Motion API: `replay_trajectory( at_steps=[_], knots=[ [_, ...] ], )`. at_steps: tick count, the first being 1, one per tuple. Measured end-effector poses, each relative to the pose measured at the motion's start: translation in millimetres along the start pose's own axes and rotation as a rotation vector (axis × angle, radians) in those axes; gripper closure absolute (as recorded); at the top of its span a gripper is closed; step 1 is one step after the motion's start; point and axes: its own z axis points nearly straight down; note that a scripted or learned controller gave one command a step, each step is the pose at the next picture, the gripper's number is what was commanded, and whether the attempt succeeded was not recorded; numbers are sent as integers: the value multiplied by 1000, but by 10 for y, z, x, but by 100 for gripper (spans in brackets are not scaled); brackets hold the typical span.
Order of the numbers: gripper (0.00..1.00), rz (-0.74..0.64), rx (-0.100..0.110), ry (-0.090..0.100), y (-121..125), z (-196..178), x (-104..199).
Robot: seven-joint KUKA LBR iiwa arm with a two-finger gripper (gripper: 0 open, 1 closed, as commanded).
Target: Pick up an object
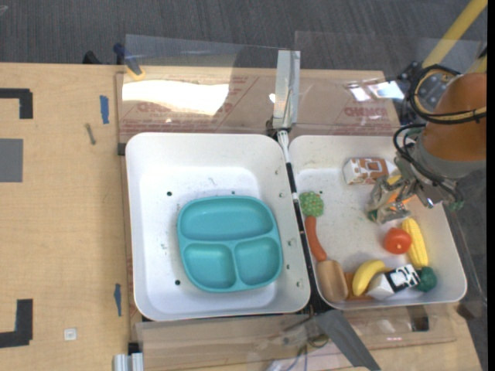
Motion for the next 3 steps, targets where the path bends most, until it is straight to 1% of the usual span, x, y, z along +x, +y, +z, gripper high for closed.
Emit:
replay_trajectory(
  at_steps=[1,2,3],
  knots=[
    [100,123,19,-2,507,-1461,9],
    [100,31,14,4,413,-1636,-548],
    [0,32,13,5,407,-1633,-543]
  ],
)
